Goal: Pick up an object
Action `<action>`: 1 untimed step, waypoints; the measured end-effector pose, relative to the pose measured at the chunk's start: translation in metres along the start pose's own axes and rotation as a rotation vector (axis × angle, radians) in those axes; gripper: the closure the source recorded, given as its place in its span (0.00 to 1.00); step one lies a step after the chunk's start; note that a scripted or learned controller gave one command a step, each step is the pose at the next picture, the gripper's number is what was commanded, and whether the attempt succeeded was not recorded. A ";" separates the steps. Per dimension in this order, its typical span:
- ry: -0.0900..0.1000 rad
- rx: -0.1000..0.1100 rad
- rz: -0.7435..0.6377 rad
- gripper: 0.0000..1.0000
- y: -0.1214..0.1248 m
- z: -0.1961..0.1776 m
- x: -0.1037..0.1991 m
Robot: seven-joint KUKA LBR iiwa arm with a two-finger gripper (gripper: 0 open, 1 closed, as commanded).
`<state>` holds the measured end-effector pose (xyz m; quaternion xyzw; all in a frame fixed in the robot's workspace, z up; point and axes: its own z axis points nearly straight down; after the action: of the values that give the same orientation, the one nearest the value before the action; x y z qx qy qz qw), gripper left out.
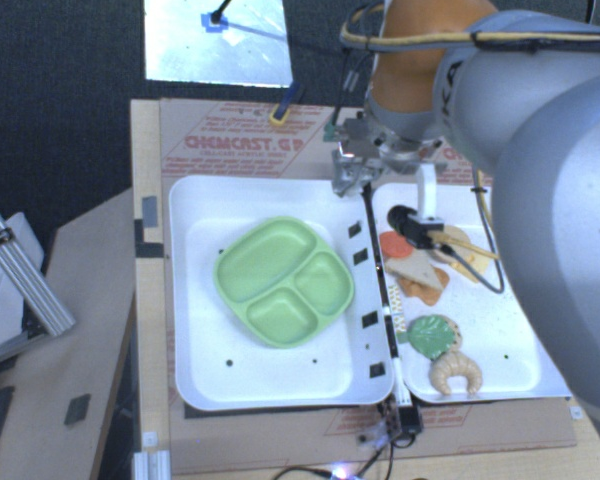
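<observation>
My gripper (353, 176) hangs over the far end of the divider between the two bins, at the back rim, with nothing visibly in it. In the right bin (515, 353) lie several toy foods: a red piece (393, 243), a tan toast slice (412, 267), an orange-brown piece (427, 287), yellow sticks (467, 255), a green leafy piece (432, 335) and a beige croissant (457, 372). All of these sit in front of and to the right of the gripper. A green divided plate (283, 281) rests in the middle of the left bin (195, 368).
The grey arm with its orange band (425, 38) covers the upper right of the view and the right bin's far right side. A cardboard sheet (240, 140) lies behind the bins, and a shiny panel (218, 28) beyond it. A metal frame (20, 278) stands at the left.
</observation>
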<state>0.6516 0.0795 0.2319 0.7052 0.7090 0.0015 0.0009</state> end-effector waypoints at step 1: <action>-0.001 0.001 -0.001 1.00 0.011 0.004 -0.002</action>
<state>0.6631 0.0777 0.2277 0.7049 0.7093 0.0008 0.0011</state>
